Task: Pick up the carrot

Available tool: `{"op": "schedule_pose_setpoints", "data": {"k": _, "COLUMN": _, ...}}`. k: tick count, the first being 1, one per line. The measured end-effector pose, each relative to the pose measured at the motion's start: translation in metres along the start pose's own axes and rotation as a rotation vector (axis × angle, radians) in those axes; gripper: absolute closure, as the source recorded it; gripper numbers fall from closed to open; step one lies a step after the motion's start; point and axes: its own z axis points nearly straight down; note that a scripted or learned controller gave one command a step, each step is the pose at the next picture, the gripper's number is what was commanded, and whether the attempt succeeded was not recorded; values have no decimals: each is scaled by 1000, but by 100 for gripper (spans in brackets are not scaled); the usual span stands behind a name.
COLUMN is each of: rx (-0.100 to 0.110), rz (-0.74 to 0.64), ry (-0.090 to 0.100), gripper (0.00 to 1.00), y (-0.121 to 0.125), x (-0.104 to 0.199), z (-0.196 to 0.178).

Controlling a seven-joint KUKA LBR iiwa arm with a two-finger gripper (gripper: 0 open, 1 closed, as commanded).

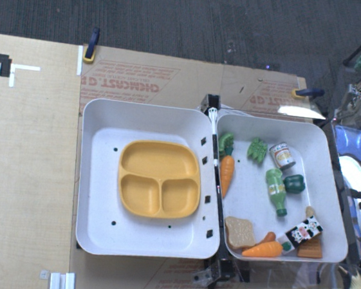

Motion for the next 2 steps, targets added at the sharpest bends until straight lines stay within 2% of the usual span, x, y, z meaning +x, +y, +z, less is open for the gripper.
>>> {"op": "schedule_pose_setpoints", "data": {"k": 1, "rx": 0, "rz": 1, "ry": 0, "gripper": 0, "y": 0, "x": 0, "z": 0}}
{"op": "schedule_pose_setpoints", "data": {"k": 2, "rx": 1, "rz": -4, "ry": -5, "gripper": 100, "y": 2, "x": 0, "z": -7}}
